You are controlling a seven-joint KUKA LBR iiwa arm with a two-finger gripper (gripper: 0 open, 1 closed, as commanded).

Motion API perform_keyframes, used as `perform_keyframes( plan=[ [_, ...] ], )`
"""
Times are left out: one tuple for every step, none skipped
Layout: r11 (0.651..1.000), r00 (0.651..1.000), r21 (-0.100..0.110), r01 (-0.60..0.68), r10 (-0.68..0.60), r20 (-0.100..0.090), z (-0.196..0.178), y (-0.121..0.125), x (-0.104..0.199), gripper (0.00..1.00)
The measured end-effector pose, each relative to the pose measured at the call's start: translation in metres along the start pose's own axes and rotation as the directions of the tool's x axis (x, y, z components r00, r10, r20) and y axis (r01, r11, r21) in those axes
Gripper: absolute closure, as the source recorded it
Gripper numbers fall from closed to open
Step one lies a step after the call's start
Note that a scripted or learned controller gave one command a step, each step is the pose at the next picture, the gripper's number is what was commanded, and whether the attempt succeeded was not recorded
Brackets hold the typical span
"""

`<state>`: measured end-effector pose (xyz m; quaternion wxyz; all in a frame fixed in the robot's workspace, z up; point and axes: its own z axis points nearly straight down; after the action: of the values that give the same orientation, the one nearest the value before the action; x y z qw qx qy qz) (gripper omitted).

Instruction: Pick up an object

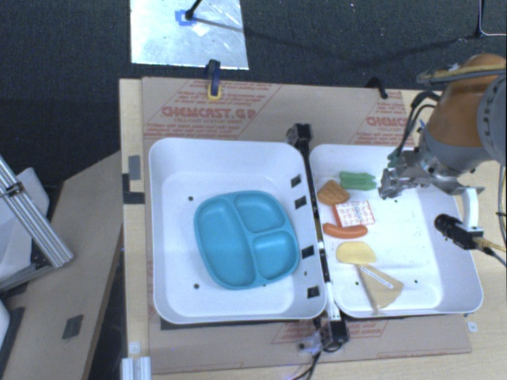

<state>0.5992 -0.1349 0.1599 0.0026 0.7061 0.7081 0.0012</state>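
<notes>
Right bin (467, 287), nearest part: a tan wedge-shaped piece (382, 286), lying flat. Just beyond it, a yellow oval piece (356, 252).

Middle of the same bin: an orange-red sausage (345, 230), a white card with red squares (354, 212) touching or nearly touching it, then an orange ridged piece (333, 192) near the dividing edge.

Far part: a green piece (358, 180), closest to the gripper (390, 184), which hangs just to its right; how it is set cannot be told, and nothing is seen in its grasp.

Left bin (170, 236): a blue sectioned plate (244, 238), well apart from the arm.

Risk, as judged: the pieces are flat and crowded, so a descent could nudge a neighbour or close on nothing.
</notes>
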Motion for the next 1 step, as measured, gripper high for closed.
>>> perform_keyframes(
  plan=[
    [1.000,1.000,-0.002,0.001,-0.001,0.000,-0.0591,0.0066,-0.0087,1.00]
  ],
)
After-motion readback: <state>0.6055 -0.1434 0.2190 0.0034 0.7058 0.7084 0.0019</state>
